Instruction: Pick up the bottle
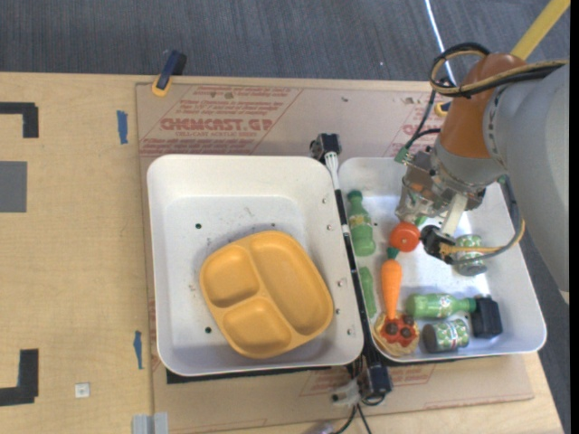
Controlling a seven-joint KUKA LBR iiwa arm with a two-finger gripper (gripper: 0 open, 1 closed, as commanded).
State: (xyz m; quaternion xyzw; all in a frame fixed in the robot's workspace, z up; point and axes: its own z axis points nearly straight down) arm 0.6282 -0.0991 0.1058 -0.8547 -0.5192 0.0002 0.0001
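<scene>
A grey carpeted floor [271, 16] runs behind the gripper [434, 220], beyond a pale wooden surface [72, 242] topped with a brown cardboard sheet [226, 120]. Two white bins sit on the sheet: the left bin [172, 197] lies well to the gripper's left and carries a yellow divided plate [264, 292], while the right bin [520, 333] lies directly beneath the gripper. The gripper hangs low in that bin's upper half; whether it is spread or pressed together cannot be told. A green bottle [361, 225] lies lengthwise just to the gripper's left, against the bin's left wall. Another green bottle [439, 306] lies on its side below the gripper, near a carrot [390, 283] and a small green can [449, 334]. An orange-red ball [404, 237] sits just beside the gripper.
</scene>
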